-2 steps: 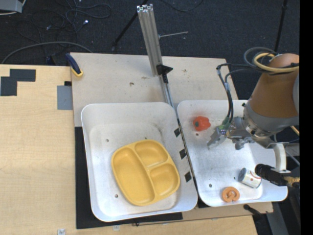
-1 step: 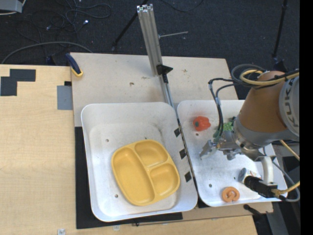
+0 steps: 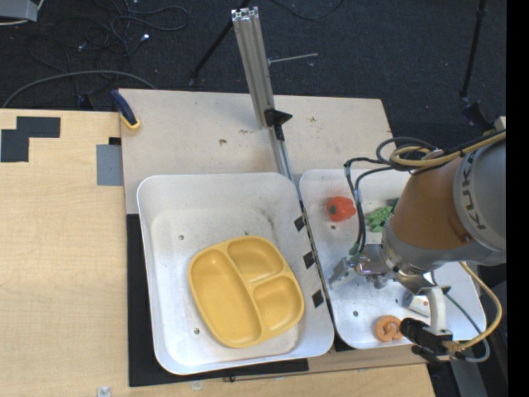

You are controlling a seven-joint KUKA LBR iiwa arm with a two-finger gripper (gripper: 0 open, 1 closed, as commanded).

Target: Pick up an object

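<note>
Camera view is showing the arm point(image 3: 446, 213) reaching over the right bin point(image 3: 351, 321), its gripper point(image 3: 351, 267) hanging low near the bin's left wall. Whether the metal fingers are spread or closed cannot be told from this slant, and nothing is showing between them. A red, rounded object point(image 3: 339, 208), possibly a toy tomato, is lying just beyond the gripper. A small orange ring-shaped piece point(image 3: 387, 329) is sitting nearer the front. A smooth yellow divided plate point(image 3: 245, 290) is lying in the left bin point(image 3: 165, 222).
</note>
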